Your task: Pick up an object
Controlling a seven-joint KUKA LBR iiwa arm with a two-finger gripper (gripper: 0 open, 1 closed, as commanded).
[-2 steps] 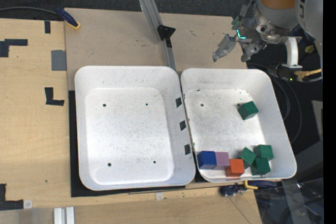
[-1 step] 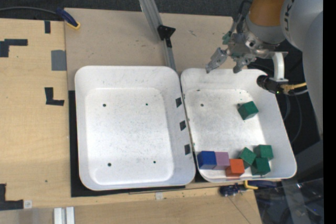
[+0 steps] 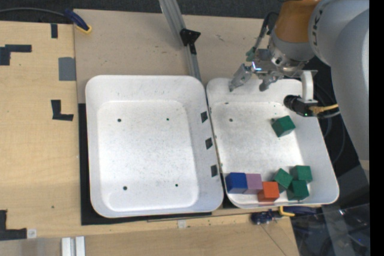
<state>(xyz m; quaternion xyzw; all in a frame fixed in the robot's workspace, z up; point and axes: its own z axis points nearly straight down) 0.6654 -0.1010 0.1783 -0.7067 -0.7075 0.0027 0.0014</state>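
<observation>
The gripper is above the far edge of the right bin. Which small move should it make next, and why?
Probably move toward the lone green block and descend over it. The gripper hangs open with nothing between its fingers at the right bin's far edge. That block lies apart from the others, while the rest crowd together at the near edge.

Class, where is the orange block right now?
The orange block sits at the right bin's near edge, between the purple block and green blocks.
</observation>
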